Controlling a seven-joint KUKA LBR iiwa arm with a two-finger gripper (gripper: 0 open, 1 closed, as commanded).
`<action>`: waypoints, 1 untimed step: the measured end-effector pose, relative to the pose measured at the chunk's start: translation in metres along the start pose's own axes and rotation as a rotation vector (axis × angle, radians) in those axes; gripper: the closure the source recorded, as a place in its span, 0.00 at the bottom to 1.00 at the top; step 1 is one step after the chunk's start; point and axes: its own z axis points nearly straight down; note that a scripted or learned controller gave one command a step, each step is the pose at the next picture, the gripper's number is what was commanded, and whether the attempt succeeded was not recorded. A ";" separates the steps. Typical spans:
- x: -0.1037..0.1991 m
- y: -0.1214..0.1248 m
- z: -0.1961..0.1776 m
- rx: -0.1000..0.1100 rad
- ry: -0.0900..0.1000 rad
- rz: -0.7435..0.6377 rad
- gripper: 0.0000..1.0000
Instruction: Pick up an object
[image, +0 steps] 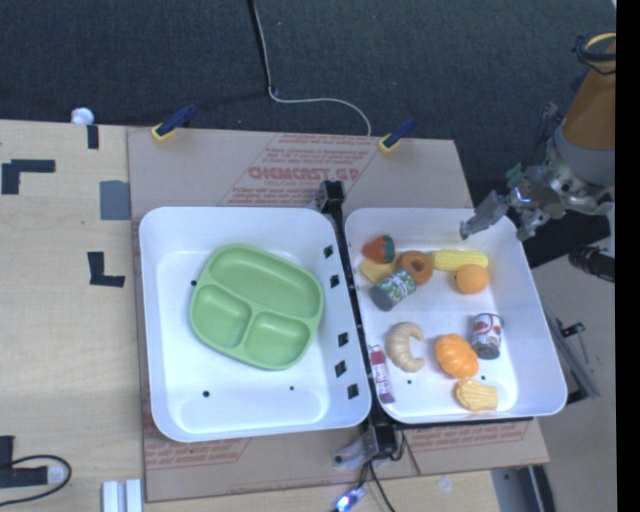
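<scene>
The right bin holds several toy foods. A red and orange fruit, a brown donut and a green can cluster near its left wall. A yellow corn cob and an orange ball lie toward the back right. Nearer the front are a pale croissant, a red and white can, an orange fruit and a yellow piece. My gripper hangs above the bin's back right corner, open, with nothing between its fingers.
The left bin bears a green divided plate. A small red packet lies by the wall between the bins. Both bins rest on cardboard held by clamps. A cable runs behind.
</scene>
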 end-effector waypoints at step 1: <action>0.023 -0.025 -0.125 -0.013 -0.004 -0.002 0.00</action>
